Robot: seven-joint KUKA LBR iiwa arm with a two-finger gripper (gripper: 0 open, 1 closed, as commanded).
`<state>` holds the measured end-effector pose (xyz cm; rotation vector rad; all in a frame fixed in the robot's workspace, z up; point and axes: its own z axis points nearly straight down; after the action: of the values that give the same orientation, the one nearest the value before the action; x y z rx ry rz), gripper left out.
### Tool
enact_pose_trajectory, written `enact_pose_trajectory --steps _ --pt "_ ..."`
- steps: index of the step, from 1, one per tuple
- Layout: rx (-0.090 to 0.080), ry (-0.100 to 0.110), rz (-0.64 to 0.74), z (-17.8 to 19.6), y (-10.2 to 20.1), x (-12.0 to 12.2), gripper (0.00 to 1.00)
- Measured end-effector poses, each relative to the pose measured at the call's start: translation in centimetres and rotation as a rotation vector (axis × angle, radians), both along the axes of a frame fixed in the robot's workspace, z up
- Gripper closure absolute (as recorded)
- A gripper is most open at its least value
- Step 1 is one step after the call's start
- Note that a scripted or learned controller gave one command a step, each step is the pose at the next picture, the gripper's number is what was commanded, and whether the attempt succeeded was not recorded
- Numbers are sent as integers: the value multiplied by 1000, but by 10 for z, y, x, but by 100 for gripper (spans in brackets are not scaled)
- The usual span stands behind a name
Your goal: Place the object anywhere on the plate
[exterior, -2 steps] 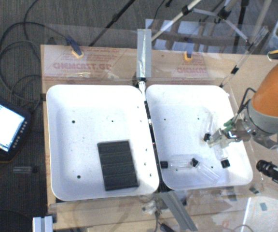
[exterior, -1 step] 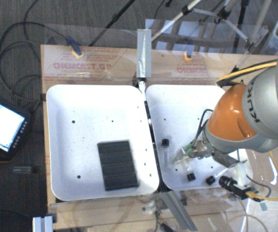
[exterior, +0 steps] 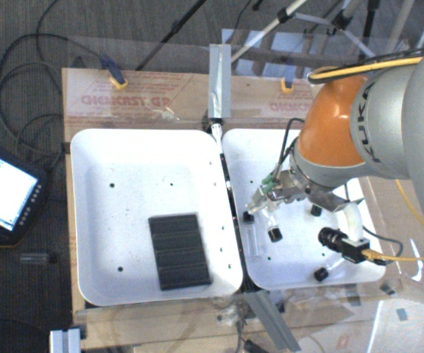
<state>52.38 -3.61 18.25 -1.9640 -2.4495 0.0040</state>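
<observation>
A dark, ribbed rectangular plate (exterior: 179,251) lies flat in the left bin (exterior: 109,160), near its front right corner. My gripper (exterior: 263,224) hangs low over the left part of the right bin (exterior: 256,149), just right of the wall between the bins and apart from the plate. Small dark pieces (exterior: 274,234) sit right under it. I cannot tell whether they belong to the gripper or are the object. The grey and orange arm (exterior: 344,131) covers much of the right bin.
A black fitting with a yellow cable (exterior: 342,244) sticks out by the right bin's front right corner. A handheld controller (exterior: 4,195) lies left of the bench. Cables run over the floor behind.
</observation>
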Motion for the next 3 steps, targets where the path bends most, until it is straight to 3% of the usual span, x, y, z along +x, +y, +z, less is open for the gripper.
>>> enact_pose_trajectory --steps 2,3 --pt "-2 1 -94 19 173 -20 100" --pt "-2 1 -95 20 172 -20 0"
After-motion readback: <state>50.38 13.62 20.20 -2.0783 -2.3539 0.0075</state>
